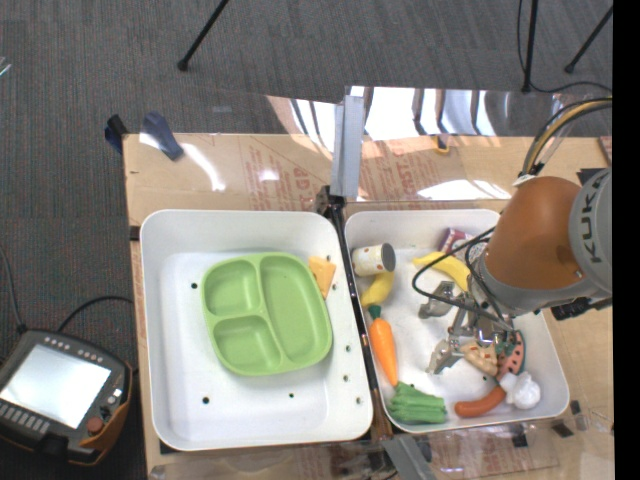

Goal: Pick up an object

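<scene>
Sausage (pixel 481 403), red and curved, lies nearest the front rim of the right bin (pixel 553 363), its long axis running left to right with the right end tipped up toward a small white lump (pixel 523 393). Just left of it sits the green leafy end (pixel 417 405) of the carrot (pixel 385 348), whose orange body points away toward the far side. Above the sausage, and close to it, hangs the gripper (pixel 452 353); its metal fingers point down and to the left, and appear spread with nothing clearly between them, though clutter around the tips makes that hard to settle. A flat pale piece with a red and green edge (pixel 497 353) lies just right of the fingertips, likely the closest candidate; the sausage is next, on the near side. Farther back lie the banana (pixel 446 266) to the right and a yellow piece (pixel 378 289) beside a cream cup (pixel 373 259) on its side. In the left bin (pixel 175 368) rests a green divided plate (pixel 266 313), well apart from the arm.
</scene>
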